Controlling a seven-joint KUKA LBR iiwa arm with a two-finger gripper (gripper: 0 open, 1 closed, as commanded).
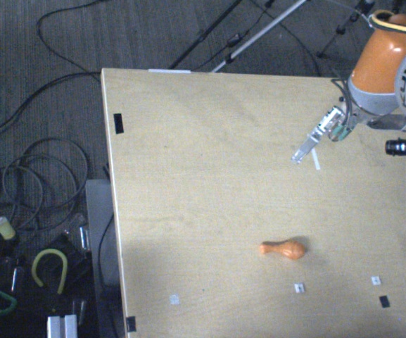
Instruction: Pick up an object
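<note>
Hand well above orange object.

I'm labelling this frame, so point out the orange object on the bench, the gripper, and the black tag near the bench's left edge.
orange object (284,249): camera view, on its rounded body.
gripper (307,153): camera view, between the fingertips.
black tag (118,123): camera view, on its middle.

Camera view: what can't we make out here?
- Hand of the grey arm: too small and blurred to tell its finger state.
- Small orange pear-shaped object on the tan board: too blurred to identify.
- Arm base: cut off by the right edge.
</note>
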